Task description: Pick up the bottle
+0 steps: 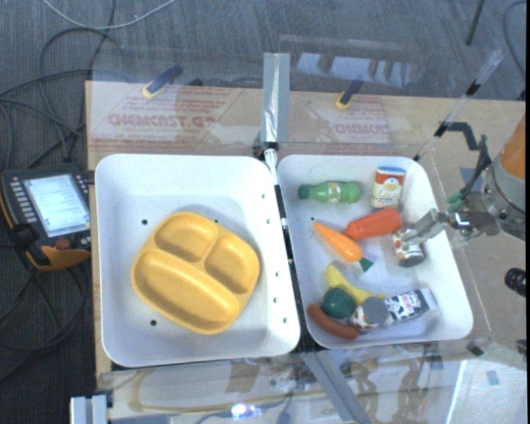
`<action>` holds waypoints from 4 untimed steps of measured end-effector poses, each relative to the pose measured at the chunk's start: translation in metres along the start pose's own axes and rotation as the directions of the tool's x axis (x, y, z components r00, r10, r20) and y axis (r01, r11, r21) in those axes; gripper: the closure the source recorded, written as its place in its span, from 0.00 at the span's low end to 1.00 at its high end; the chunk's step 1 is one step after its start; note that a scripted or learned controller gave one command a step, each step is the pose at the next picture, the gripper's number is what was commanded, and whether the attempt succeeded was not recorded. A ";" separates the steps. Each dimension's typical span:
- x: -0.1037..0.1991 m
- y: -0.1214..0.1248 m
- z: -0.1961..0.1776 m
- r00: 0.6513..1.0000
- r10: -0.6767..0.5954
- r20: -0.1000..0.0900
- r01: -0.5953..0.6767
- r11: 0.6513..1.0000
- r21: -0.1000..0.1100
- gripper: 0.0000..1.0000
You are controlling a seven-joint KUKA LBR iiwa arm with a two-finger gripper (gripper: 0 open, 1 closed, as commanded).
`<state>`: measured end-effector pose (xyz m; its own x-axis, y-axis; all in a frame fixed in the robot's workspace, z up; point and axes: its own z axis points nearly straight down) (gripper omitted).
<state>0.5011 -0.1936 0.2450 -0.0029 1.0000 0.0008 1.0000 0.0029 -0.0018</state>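
Note:
A small green bottle point(330, 192) lies on its side at the far end of the right bin point(459, 312), cap pointing left. A second bottle-like item with a black-and-white cow pattern point(399, 307) lies near that bin's front edge. My gripper point(412, 245) reaches in from the right and hangs low over the right side of the bin, just right of an orange carrot point(374, 223). It is well to the right of and nearer than the green bottle. Nothing shows as held.
The right bin also holds a small carton point(389, 185), a thinner carrot point(339, 241), a yellow banana point(344, 280), a green round toy point(338, 303) and a red sausage point(330, 323). A yellow divided plate point(197, 270) sits in the left bin point(115, 193).

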 end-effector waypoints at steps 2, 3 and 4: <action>0.095 0.167 0.101 0.999 0.039 0.004 -0.039 0.999 0.001 0.00; 0.093 0.175 0.125 0.977 0.213 0.000 -0.213 0.977 -0.026 0.00; 0.077 0.180 0.132 0.974 0.223 -0.024 -0.224 0.975 -0.011 0.00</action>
<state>0.6810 -0.1163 0.1123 0.2206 0.9751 0.0241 0.9753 -0.2209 0.0088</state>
